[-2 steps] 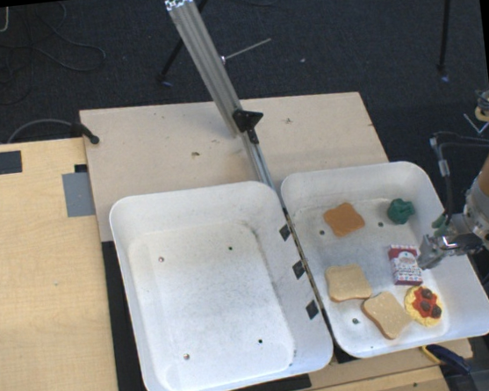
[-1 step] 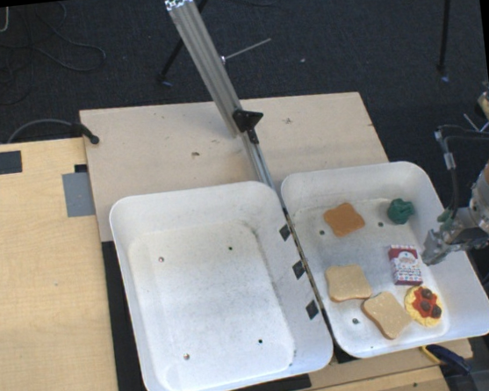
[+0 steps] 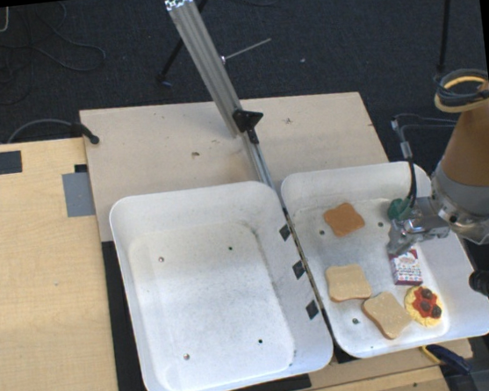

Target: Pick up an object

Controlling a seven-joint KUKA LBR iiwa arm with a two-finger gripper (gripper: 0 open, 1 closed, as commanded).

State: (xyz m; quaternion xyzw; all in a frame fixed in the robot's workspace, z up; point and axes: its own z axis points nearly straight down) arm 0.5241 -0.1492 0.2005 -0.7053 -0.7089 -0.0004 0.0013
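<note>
- Nearest the camera: the near rim of the left bin (image 3: 241,383), white, shallow, with a few small dark dots on its floor.
- Right bin (image 3: 363,186) sits just beside it, the two touching along a middle seam with small black clips.
- Right bin's near end: a pale bread slice (image 3: 386,314), tilted, touching or almost touching a round yellow piece with red topping (image 3: 424,305) on its right.
- Just beyond those, a second pale slice (image 3: 349,282), squarish, near the seam side.
- Further in, a browner toast piece (image 3: 344,219), apart from the others.
- Small flat packet (image 3: 407,267) with red and white print lies right of the squarish slice, just far of the yellow piece.
- Gripper (image 3: 401,235) sits low over the right bin's right half, directly above the far end of the packet; metal parts and a green bit show by it.
- Cannot tell from this angle how the gripper is set or whether anything is grasped; the packet looks to lie flat on the bin floor.
- Arm (image 3: 470,162) enters from the right, orange band above the grey wrist, a black cable looping off it.
- Grey aluminium bar (image 3: 211,70) slants from the far side down to the seam between the bins, a black bracket on it.
- Both bins rest on a pale board (image 3: 168,146); a wooden table (image 3: 36,295) lies to the left, dark carpet and cables at the far side.
</note>
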